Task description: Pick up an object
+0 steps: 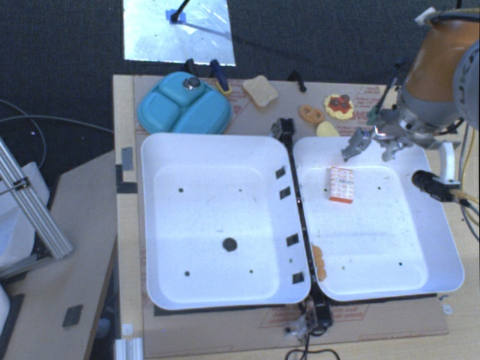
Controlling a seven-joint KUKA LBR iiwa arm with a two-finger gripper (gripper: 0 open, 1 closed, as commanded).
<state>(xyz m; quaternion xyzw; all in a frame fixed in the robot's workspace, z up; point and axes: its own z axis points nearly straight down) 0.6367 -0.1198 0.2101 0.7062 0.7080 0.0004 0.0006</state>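
Nearest me, the right bin (420, 276) holds a small tan, biscuit-like piece (319, 262) pressed against its left wall at about eight o'clock, and a little white-and-red box (341, 184) lying flat near its eleven o'clock corner. The left bin (172, 276) has just one dark round spot (229, 244) on its floor (whether it is an object or a mark I cannot tell). Farther back the gripper (374, 146) hangs over the right bin's far rim, at one o'clock from the box — fingers spread, nothing between them. Beyond, on the bench — a blue sectioned tray (184, 104), toast slice (260, 91), small toy foods (339, 106).
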